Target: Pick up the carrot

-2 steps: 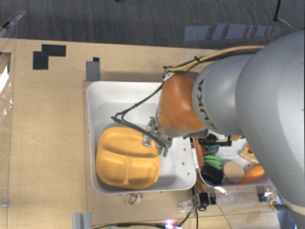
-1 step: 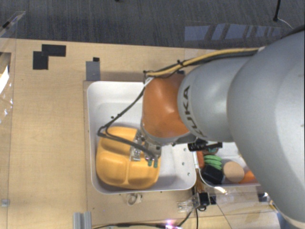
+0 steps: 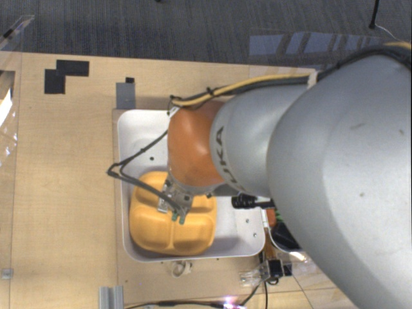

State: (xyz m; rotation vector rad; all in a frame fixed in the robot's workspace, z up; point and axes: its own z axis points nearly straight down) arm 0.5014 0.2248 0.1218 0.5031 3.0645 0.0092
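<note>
**A:** While the claw [image 3: 178,216] hangs over that yellow loaf [image 3: 151,227] in the bin [image 3: 138,124], where is the carrot?

**B:** I can't place it for sure. A small orange sliver [image 3: 271,216] peeks out at the arm's [image 3: 309,159] edge, roughly 3 o'clock from the claw and well apart from it. It might be the carrot, but most of it is hidden.

**A:** Which way does its long axis run?

**B:** I can't tell, as too little of it shows. The visible bit looks slightly taller than wide, nothing firmer than that.

**A:** And the claw, is it spread or pressed together?

**B:** I cannot tell. It sits at the loaf's 12 o'clock edge, pointing down at it, and nothing is seen held in it.

**A:** So what does the coming move turn on?

**B:** I'd judge it turns on a shift toward 3 o'clock, away from the loaf. If the claw comes down where it is, it meets the loaf and not the carrot.
</note>
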